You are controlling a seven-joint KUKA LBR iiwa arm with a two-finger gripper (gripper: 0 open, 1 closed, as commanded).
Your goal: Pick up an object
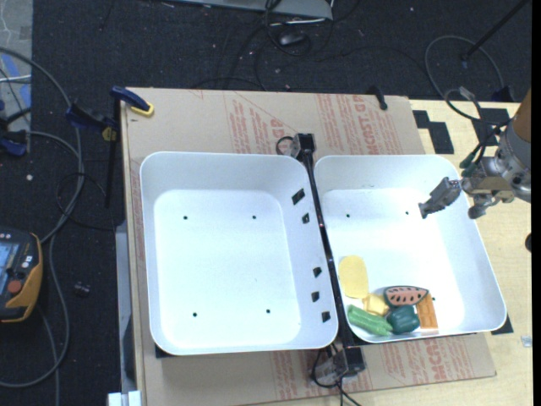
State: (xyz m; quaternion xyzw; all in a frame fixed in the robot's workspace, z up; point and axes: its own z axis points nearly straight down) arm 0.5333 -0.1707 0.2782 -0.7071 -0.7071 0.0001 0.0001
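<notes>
The gripper [456,197] is hovering over the right bin [486,252], fingers spread, grasping nothing; the watermelon slice toy [407,295] is looking light, rigid, slippery; pinching its flat faces seems best.

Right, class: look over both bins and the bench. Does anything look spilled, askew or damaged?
Nothing stands out. The toys lie bunched in the near corner of the right bin, all inside its rim. The gripper hangs above that bin's far right side.
</notes>
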